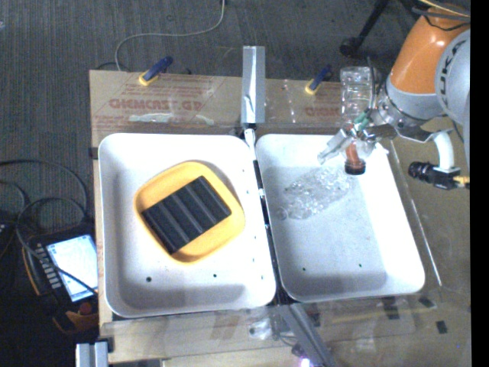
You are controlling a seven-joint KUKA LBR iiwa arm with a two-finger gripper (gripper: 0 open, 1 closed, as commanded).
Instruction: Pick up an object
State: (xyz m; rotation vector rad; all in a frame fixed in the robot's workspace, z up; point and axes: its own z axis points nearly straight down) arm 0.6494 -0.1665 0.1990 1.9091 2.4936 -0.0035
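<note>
We start with the two white bins: the left bin point(122, 281) carries a yellow tray point(229, 228) with a black ribbed insert point(186, 213) lying in it, tilted on the diagonal, while the right bin point(367, 266) holds a crumpled clear plastic piece point(313, 193) near its upper middle, lying flat on the bin floor. The arm point(432, 60) reaches in from the right, and its gripper point(353, 153) sits over the upper right corner of the right bin, just beside the clear piece but not on it. Something small and reddish-orange point(353, 164) shows at the tip, and a clear shape point(333, 148) sticks out to its left (whether either is a grasped thing or part of the tool, we cannot tell), and we cannot tell whether the claw is apart or together. In our judgement the pick is not yet secured. To do it well we would centre the tool over the thickest fold of the clear piece, come down straight, and close only once the fingers straddle it, since thin crinkled film tends to slide away or flatten; we would lift slowly and check that it comes up
</note>
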